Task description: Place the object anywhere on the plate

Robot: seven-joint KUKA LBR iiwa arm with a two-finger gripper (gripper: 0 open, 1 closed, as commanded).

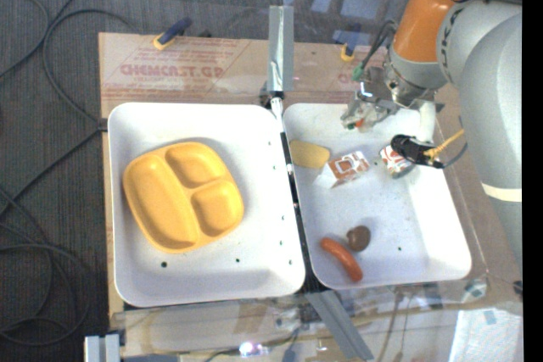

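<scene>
A yellow plate [182,193] with three compartments lies in the left bin [136,123]. My gripper [360,118] hangs over the back of the right bin [424,225], near its far rim. Just below it lie a red-and-white packet [349,167] and a pale yellow flat piece [310,154]. A second red-and-white item [394,159] rests to the right, beside a black part of the wrist. A brown round piece [358,237] and a red sausage [341,258] sit at the bin's front.
A metal divider post [278,55] stands behind the seam between the bins. The grey arm [484,89] with its orange band covers the right bin's far right corner. Cardboard [187,68] lies behind the left bin.
</scene>
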